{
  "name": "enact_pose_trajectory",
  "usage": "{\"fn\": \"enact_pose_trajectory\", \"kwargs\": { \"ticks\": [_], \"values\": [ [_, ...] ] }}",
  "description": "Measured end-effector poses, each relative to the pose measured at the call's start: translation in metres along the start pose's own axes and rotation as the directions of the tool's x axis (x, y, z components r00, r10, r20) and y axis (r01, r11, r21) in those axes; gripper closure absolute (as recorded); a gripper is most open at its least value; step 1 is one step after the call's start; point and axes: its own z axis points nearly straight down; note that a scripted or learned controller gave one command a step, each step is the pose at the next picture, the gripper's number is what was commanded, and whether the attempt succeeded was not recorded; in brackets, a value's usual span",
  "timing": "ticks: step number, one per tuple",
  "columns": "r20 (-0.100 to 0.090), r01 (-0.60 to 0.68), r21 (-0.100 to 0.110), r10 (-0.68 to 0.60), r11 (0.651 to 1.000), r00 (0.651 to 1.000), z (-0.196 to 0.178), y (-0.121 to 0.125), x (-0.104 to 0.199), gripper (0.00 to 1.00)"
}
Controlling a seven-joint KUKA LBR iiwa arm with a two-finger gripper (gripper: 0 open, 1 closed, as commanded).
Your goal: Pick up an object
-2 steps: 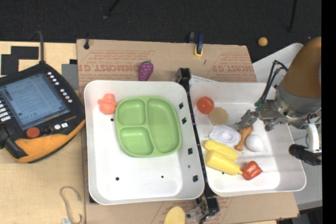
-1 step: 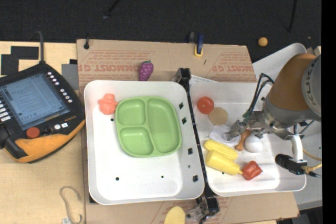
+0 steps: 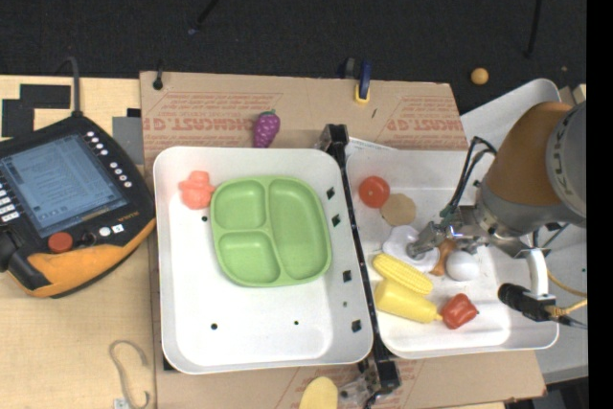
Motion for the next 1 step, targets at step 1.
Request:
{"fn": "enact_pose_trajectory", "kwargs": {
  "ticks": [1],
  "values": [
    [-0.002, -0.005, -0.003, 0.005, 1.000, 1.000, -0.0123, 0.0009, -0.0013, 1.00]
  ]
}}
